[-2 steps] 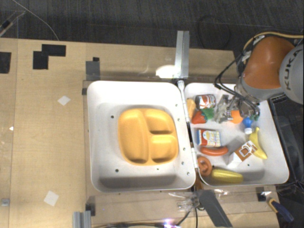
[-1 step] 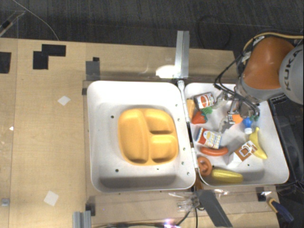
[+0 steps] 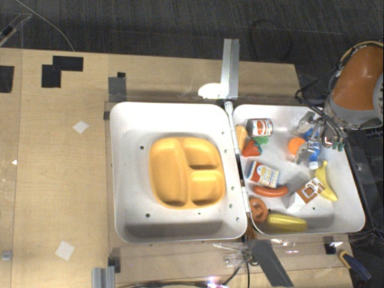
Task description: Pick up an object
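My gripper [image 3: 317, 135] hangs over the far right part of the right bin [image 3: 357, 212], below the arm's orange band [image 3: 357, 84]. Just under it lie an orange toy [image 3: 294, 146] and a small blue and white bottle [image 3: 312, 152]. Whether it touches either one is hidden by the wrist. Several other toy foods lie in this bin: a red can [image 3: 259, 127], a strawberry [image 3: 251, 148], a red and white carton [image 3: 264, 174], a sausage [image 3: 270, 191], a banana [image 3: 326, 179], a brown and white box [image 3: 312, 190] and a yellow cob [image 3: 287, 222].
The left bin [image 3: 129, 161] holds a yellow divided tray [image 3: 185, 171]. A metal post [image 3: 230, 68] stands behind the wall between the bins. A brown ring [image 3: 258, 209] sits at the right bin's near left corner. Cables run near the arm at right.
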`<move>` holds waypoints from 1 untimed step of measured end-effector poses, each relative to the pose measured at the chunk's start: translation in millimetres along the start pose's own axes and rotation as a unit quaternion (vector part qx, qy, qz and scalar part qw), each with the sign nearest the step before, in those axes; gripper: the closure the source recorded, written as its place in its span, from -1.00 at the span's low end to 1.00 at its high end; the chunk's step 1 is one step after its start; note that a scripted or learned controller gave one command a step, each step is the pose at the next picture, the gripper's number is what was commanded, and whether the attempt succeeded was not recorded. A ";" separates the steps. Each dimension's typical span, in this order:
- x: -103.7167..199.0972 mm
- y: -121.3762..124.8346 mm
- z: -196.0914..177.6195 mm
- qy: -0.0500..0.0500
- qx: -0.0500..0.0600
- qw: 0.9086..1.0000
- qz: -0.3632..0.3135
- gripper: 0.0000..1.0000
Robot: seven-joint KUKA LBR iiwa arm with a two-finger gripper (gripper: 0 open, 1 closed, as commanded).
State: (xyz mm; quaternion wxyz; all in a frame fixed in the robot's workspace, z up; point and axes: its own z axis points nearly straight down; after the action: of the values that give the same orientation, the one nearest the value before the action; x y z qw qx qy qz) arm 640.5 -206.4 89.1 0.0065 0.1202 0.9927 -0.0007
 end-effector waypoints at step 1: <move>-4.2 2.1 -15.8 -0.007 0.000 1.000 -0.002 1.00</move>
State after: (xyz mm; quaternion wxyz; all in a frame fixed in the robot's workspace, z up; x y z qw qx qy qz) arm 644.9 -205.3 104.9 0.0135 0.1184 0.9929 -0.0012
